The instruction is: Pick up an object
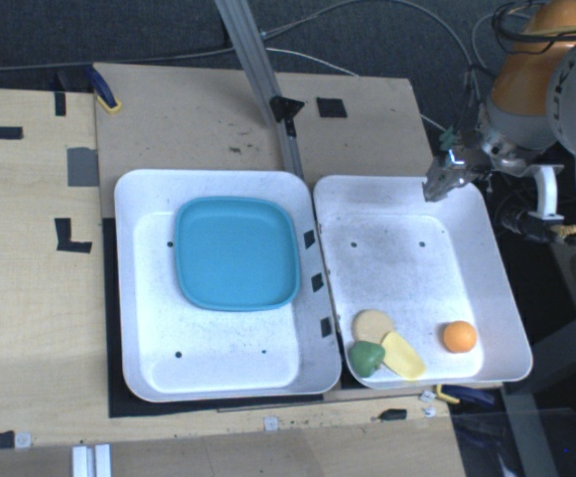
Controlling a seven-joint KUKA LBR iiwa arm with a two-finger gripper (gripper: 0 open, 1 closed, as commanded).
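In the right bin [412,256], near its front edge, lie a small orange ball [458,337], a tan round piece [372,325], a yellow oblong piece [401,356] and a green piece [365,358]. The green, tan and yellow pieces touch each other; the ball lies apart to their right. My gripper [443,182] hangs over the bin's far right corner, well away from all of them. Nothing shows between its fingers. The arm's orange band [529,78] is at the upper right.
A blue square plate [236,251] lies in the left bin [149,296]. A grey metal bar [258,63] slants down from the top to the gap between the bins. Cables run across the dark floor behind.
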